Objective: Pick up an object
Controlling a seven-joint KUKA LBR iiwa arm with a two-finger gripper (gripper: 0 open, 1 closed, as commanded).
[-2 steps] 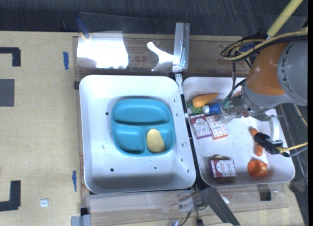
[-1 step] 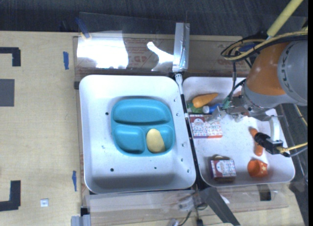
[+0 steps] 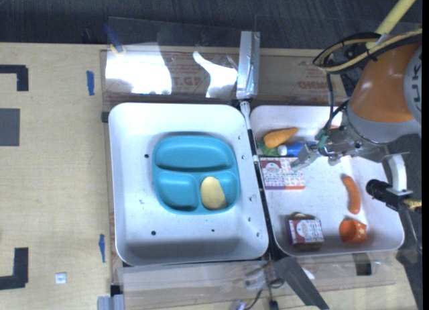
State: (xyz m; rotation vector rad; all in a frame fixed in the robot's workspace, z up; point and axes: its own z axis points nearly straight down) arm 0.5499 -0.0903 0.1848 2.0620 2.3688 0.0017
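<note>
In the right bin [image 3: 385, 235] lie an orange carrot [image 3: 280, 137], a blue and green item [image 3: 289, 149], a red and white packet [image 3: 281, 174], a dark red box [image 3: 305, 229], a red sausage [image 3: 352, 194] and a red tomato [image 3: 353, 230]. My gripper [image 3: 310, 154] hangs low over the bin's upper part, just right of the blue and green item and below the carrot. No object shows between its tips. In the left bin [image 3: 127, 188] a blue divided tray [image 3: 174, 168] holds a yellow lemon-like piece [image 3: 213, 192].
The arm with its orange band [image 3: 385, 94] and cables reaches in from the upper right over the right bin. A clear plastic wall [image 3: 174, 67] and a metal post [image 3: 249, 64] stand behind the bins. A wooden bench [image 3: 47, 188] extends to the left.
</note>
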